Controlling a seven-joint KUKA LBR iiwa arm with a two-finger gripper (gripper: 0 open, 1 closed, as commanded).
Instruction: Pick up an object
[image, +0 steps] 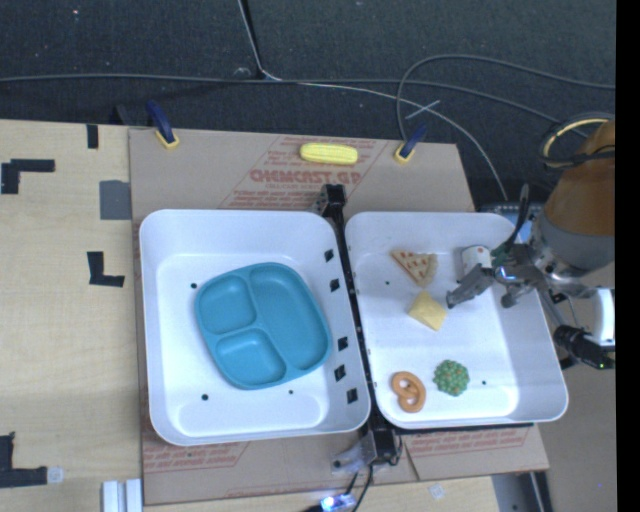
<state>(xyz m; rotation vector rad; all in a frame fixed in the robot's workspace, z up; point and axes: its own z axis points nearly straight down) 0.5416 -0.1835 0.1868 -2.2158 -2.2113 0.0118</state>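
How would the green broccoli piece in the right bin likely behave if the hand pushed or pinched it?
The broccoli looks rounded and bumpy, so a sideways push would probably roll or scoot it across the smooth floor of the right bin. It seems small and likely light. Its knobbly top may give fingers some purchase, though the round shape could squirt out of a pinch.

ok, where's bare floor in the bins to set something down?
Left bin: bare strips around the blue tray, widest along the near edge and the left wall. Right bin: open patch mid-floor between the yellow wedge, broccoli and right wall. Crowded: far half, where the gripper sits by the wedge and cracker; near-left corner has the pretzel.
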